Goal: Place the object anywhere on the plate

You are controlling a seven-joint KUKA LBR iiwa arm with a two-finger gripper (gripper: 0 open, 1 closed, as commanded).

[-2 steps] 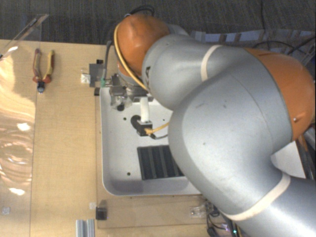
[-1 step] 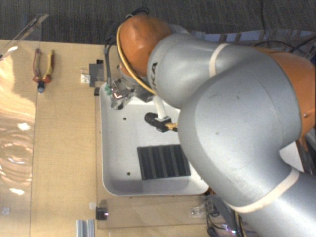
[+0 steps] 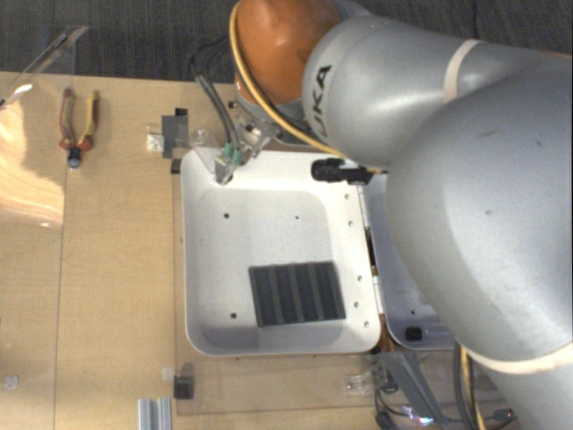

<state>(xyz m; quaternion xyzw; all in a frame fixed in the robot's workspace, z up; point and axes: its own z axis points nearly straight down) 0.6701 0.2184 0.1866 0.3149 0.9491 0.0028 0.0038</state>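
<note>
The gripper (image 3: 226,170) is seen low over the far left corner of the left-hand bin (image 3: 206,240), as reckoned in the camera view, close to the bin's rim. It is carried by the grey arm (image 3: 430,150), which reaches in from the right and covers most of the right-hand bin (image 3: 398,285). Whether the gripper is open or closed cannot be told from this angle. A small greenish item (image 3: 232,156) is visible just at the gripper's tip, above the bin's corner. It cannot be told whether this item is gripped or merely beside the tip, nor exactly what it is. A dark ribbed plate (image 3: 296,294), rectangular and lying flat, is found on the floor of the left-hand bin, in its near half and towards its right wall, well apart from the gripper. Nothing is seen resting on it. On the bench (image 3: 107,285), a pair of red-handled pliers (image 3: 78,125) lies far to the left of the bins. A small black block (image 3: 183,386) stands just off the left-hand bin's near left corner.
</note>
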